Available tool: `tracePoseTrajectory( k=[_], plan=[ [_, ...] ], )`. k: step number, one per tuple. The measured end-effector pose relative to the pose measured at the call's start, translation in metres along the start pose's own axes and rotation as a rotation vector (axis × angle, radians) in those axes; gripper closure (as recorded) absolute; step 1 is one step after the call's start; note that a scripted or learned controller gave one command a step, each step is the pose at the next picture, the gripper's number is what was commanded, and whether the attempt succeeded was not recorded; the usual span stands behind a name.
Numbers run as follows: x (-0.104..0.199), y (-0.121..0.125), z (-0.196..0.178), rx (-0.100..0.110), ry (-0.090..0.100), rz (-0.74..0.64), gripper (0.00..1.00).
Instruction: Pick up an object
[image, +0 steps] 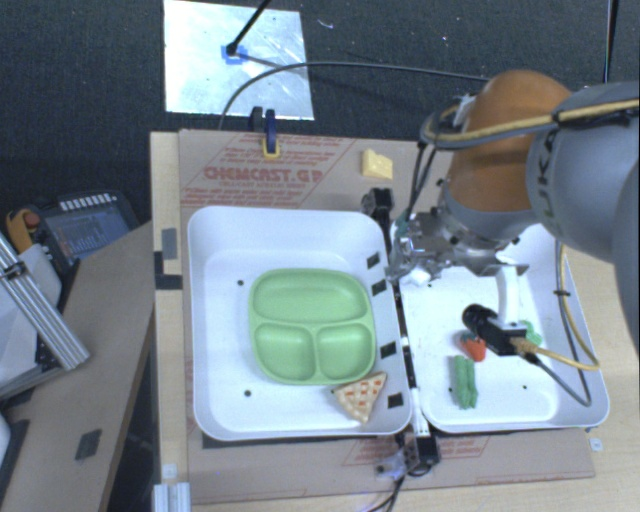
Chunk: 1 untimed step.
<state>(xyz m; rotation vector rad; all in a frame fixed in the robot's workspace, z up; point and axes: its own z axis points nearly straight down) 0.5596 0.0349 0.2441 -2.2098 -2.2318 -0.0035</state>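
The hand (410, 258) sits over the seam where the left bin (215, 300) and right bin (570, 390) meet, at their far end. Whether it is open or closed cannot be told from this angle, and nothing can be seen in its grip. The arm (560, 150) comes in from the right, its orange band just above the hand.

The loose things all lie nearer the camera than the hand. A red piece (474, 349) and a green piece (463, 381) lie in the right bin, to the hand's right, the green one just beyond the red. A pizza slice (360, 397) lies in the left bin near its front right corner, touching or just beside the rim of a green plate (310, 325) with three compartments, which fills the middle of that bin to the hand's left.

Both bins rest on cardboard (300, 172) with red print, spread over the pale surface (168, 320). Behind the hand a yellow block (377, 163) lies on the cardboard, and farther left a blue and yellow clamp (268, 130) grips its far edge. Beyond that, a shiny foil sheet (235, 60) lies on dark speckled ground (80, 100), with a black cable (330, 68) curving from it toward the arm. Far to the left stands a side table (110, 340) bearing a device (85, 226) with a screen and a metal rail (40, 310).
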Motion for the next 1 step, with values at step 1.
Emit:
tracePoseTrajectory(
  k=[1],
  plan=[
    [0.0446, -0.0257, 0.0011, 0.002, 0.0, 0.001, 1.0]
  ],
)
